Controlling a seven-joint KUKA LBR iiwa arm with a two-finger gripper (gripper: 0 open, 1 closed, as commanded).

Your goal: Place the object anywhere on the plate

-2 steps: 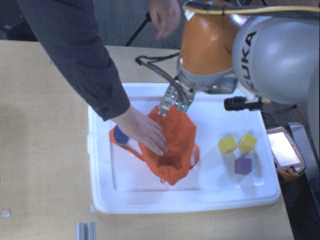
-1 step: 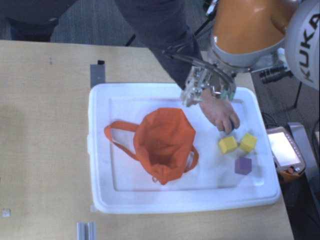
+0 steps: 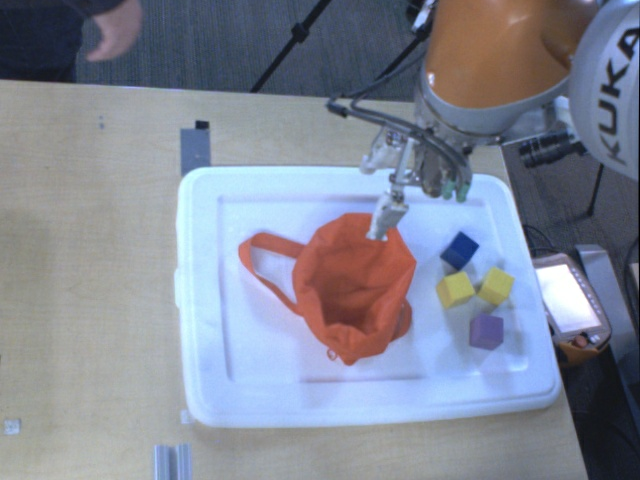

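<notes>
Orange bag [image 3: 355, 288]: located in the middle of the white bin [image 3: 200, 268], standing with its mouth open upward and one handle loop [image 3: 262, 258] lying out to the view's left on the bin floor.

Readable writing: the letters "KUK" on my grey arm casing [image 3: 612, 118] at the view's right edge, with the rest cut off. I can read no label on the bag or on the bin.

Position relative to my fingers [image 3: 384, 224]: they come down from under my orange band [image 3: 500, 38] and meet the far rim of the bag. They are pressed close together, with the fabric of the rim pinched between the tips.

Adjacent items, right part of the bin, apart from the bag: blue block [image 3: 460, 250], two yellow blocks [image 3: 455, 289] [image 3: 496, 285], purple block [image 3: 486, 331]. The bin rests on the desk [image 3: 90, 268].
</notes>
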